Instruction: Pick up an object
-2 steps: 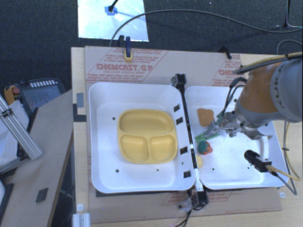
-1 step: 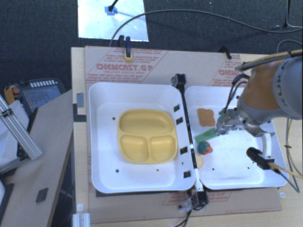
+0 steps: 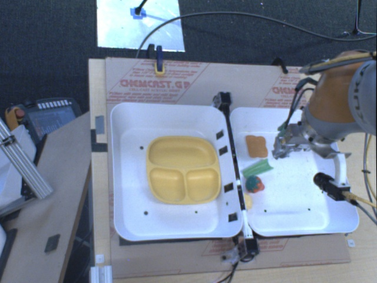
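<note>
Hovering over the right bin (image 3: 306, 217), the gripper (image 3: 281, 149) hangs just beside the orange-brown slab (image 3: 256, 146), on the side away from the centre divider (image 3: 231, 164), and nothing shows between its fingers. Whether they stand wide or narrow I cannot tell; the metal parts blur together at this slant.

The candidates all lie close to that divider. The slab is nearest the gripper; a green strip (image 3: 257, 168) lies just below it, tilted; a small round thing, green on top and reddish beneath (image 3: 254, 184), sits just below the strip; a pale yellow scrap (image 3: 248, 201) touches the divider wall.

To do this step well, I would judge that the arm should centre over one item, not the cluster, and descend straight, with fingers set across the narrow dimension. The slab looks flat and matte (hard to get fingers under, probably), so the round piece may offer a better purchase, though it could roll. Crowding near the divider risks a finger striking the wall.

The left bin (image 3: 129, 158), across the divider, holds a yellow compartment tray (image 3: 182, 168), smooth, glossy, rounded at the corners.
</note>
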You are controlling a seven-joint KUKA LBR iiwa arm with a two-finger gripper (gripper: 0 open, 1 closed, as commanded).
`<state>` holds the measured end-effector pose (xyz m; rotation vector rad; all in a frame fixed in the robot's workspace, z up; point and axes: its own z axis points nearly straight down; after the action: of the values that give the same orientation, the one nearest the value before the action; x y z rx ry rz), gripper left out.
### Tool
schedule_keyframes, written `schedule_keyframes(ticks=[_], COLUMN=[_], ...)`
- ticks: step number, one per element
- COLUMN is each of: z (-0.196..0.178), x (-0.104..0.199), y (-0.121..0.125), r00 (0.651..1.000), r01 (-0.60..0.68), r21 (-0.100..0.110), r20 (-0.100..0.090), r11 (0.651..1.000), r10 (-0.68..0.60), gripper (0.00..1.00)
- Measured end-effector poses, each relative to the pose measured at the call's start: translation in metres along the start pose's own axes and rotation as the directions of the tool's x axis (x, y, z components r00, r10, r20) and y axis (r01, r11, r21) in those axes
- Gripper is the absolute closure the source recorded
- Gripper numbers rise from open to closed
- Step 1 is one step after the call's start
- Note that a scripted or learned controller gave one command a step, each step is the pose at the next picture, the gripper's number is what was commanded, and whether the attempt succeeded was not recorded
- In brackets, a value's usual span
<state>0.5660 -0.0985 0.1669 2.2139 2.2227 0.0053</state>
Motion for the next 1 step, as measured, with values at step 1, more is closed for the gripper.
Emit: schedule_keyframes(ticks=[1], z=[-0.0481], x=[-0.0002], y=[0.002], r00=[1.0], r01=[0.0], r21=[-0.001], r20=[0.0], r11=[1.0], r10=[0.0], gripper=[1.0])
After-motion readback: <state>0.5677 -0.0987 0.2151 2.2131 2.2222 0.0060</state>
